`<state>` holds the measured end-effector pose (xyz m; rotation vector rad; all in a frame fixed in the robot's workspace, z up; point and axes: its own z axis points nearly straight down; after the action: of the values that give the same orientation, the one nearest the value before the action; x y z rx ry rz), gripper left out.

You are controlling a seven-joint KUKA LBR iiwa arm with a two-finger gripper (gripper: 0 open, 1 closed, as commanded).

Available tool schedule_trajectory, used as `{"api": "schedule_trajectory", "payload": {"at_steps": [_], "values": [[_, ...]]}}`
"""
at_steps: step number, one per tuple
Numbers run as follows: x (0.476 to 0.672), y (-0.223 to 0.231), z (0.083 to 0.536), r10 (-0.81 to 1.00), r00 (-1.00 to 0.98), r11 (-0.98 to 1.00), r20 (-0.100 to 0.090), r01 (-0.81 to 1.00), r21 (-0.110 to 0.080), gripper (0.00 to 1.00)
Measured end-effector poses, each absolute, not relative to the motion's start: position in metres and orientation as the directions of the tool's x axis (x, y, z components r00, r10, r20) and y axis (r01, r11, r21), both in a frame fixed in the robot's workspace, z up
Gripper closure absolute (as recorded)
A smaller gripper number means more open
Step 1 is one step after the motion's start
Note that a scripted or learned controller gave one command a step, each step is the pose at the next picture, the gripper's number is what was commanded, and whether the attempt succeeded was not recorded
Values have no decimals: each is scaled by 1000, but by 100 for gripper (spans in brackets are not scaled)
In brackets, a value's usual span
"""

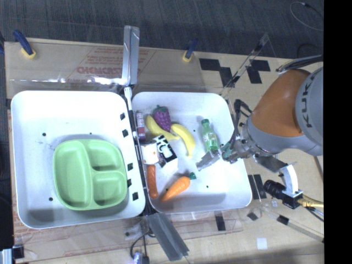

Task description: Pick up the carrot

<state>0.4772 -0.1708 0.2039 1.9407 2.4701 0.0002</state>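
Observation:
The carrot (176, 187), orange with a green top, lies tilted near the front of the right bin (228, 194). My gripper (209, 159) hangs over the right half of that bin. It is up and to the right of the carrot, apart from it, and just below a green bottle (208, 135). The grey arm with its orange band (280, 109) reaches in from the right edge.
The right bin also holds two bananas (185, 138), purple grapes (161, 116), a black-and-white box (163, 148), a small bottle (139, 125) and an orange stick-like item (152, 181) by the left wall. A green divided plate (91, 172) sits in the left bin (27, 147).

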Motion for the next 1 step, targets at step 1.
{"api": "schedule_trajectory", "payload": {"at_steps": [1], "values": [[476,-145,93,934,-357,357,3,934,-3,0]]}}
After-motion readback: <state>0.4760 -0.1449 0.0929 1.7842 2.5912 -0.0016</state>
